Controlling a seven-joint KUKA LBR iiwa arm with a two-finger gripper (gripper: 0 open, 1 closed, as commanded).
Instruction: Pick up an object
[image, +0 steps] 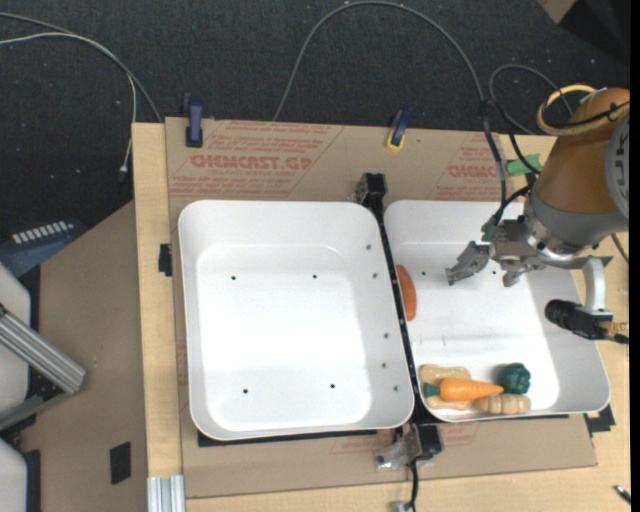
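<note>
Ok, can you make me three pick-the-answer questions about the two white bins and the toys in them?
1. Where is the orange toy carrot?
A. left white bin
B. right white bin's near edge
C. on the cardboard

2. What colour is the small round toy beside it?
A. dark green
B. pink
C. yellow

3. What are the two-finger gripper's fingers doing?
A. spread apart, holding nothing
B. clamping the carrot
C. holding a cup

Answers: 1 B, it lies at the right white bin's near edge. 2 A, it looks dark green. 3 A, the fingers stand apart above bare bin floor.
</note>
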